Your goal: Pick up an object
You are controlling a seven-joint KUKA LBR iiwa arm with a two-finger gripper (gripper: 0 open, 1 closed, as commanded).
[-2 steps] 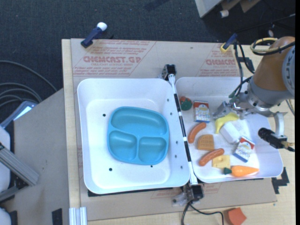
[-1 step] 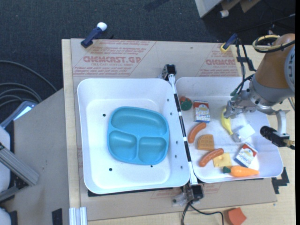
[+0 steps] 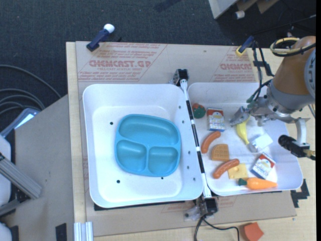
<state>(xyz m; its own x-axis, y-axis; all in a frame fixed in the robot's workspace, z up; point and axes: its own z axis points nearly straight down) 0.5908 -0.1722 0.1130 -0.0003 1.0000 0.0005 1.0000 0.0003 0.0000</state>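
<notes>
Two white bins sat side by side on the counter point(image 3: 150, 59). Left bin point(image 3: 98, 134): one blue three-compartment plate point(image 3: 148, 144). Right bin point(image 3: 293, 172): two sausages point(image 3: 210, 141) point(image 3: 225, 167), two small cartons point(image 3: 215, 118) point(image 3: 263, 166), one banana point(image 3: 243, 133), one carrot point(image 3: 258, 184), one waffle point(image 3: 219, 152), one cheese wedge point(image 3: 236, 171), one green item point(image 3: 199, 112). The tool point(image 3: 241, 117) hung just above the banana; whether it was open, or gripped anything, could not be told.

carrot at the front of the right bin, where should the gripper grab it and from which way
Grip the carrot across its orange middle, coming straight down. It lies flat and lengthwise along the right bin's near wall, so fingers should close across its narrow width, clear of the carton just behind it.
</notes>
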